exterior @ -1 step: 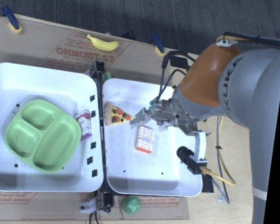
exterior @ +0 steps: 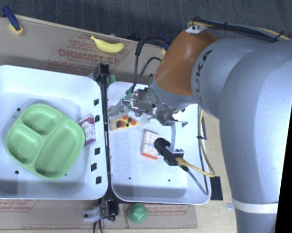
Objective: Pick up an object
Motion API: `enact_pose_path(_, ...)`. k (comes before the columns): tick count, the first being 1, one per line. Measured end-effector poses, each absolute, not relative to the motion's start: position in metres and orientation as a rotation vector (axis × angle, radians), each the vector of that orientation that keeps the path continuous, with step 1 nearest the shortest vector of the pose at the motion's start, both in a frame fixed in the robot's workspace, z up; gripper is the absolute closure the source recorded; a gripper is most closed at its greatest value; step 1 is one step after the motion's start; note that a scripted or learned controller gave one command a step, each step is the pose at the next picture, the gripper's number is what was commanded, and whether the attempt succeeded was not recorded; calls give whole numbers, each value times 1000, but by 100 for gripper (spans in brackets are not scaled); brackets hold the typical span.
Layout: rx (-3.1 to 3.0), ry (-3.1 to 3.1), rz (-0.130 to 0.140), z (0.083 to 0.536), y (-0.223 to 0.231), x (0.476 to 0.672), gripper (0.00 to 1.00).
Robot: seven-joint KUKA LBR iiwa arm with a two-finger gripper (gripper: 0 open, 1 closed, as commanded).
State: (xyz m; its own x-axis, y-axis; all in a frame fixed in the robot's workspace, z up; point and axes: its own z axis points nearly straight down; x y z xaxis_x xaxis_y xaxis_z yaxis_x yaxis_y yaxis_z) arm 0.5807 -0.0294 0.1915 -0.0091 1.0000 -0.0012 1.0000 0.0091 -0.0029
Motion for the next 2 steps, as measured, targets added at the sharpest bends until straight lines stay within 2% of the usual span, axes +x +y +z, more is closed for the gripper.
enact_pose_path(1,-2217,-2225,2,192,-74,629,0)
enact_pose_path(2,-2222,-2228,0,327,-196,639,0)
